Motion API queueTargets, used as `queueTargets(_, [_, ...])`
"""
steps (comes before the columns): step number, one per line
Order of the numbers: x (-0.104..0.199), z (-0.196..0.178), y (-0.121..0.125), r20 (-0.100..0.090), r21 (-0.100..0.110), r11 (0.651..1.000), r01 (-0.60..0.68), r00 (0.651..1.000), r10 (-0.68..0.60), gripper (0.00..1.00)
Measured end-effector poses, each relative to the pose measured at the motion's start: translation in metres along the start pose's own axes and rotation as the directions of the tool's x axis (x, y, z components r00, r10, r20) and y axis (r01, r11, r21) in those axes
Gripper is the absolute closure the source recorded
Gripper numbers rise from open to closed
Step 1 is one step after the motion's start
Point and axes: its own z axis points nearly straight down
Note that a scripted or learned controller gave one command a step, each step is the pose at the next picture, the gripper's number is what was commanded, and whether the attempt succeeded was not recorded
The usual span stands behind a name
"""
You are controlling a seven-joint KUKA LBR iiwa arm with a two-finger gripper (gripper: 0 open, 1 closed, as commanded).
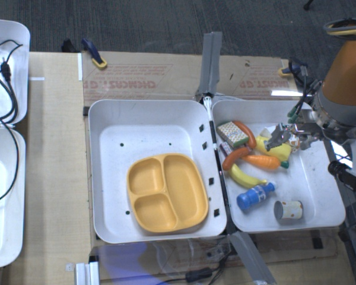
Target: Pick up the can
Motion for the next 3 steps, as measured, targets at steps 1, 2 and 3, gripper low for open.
queueTargets(1, [-0.029,0.096,0.042,0.001,-0.004,0.999,-0.047,0.999,0.047,0.00])
queueTargets(2, [-0.061,0.137,-0.048,-0.001,-0.001,0.996,-0.084,0.996,0.084,0.00])
queueTargets(3, [-0.086,0.144,-0.062,-0.001,-0.002,0.996,-0.091,0.996,0.091,0.00])
